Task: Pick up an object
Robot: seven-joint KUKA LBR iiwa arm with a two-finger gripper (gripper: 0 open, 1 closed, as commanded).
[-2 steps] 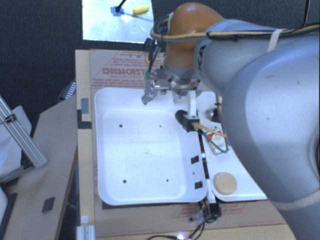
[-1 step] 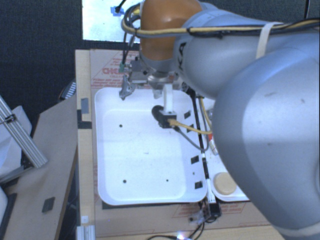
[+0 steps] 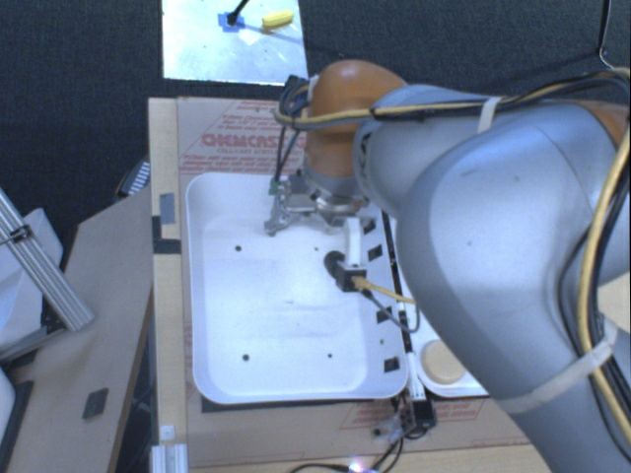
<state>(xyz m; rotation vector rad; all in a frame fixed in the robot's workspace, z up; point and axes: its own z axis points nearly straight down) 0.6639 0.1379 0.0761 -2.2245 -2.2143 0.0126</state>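
The gripper (image 3: 279,215) hangs at twelve o'clock in the left bin (image 3: 212,363), its grip state impossible to tell, and a round tan object (image 3: 443,365) lies at five o'clock under the arm (image 3: 493,225), so the grab risks closing on nothing.

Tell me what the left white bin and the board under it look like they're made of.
The left white bin looks like moulded plastic: smooth, faintly glossy, with rounded corners and a rolled rim. The board under it appears to be cardboard or paper-faced sheet: matte tan with red printed lettering. Neither can be confirmed by look alone.
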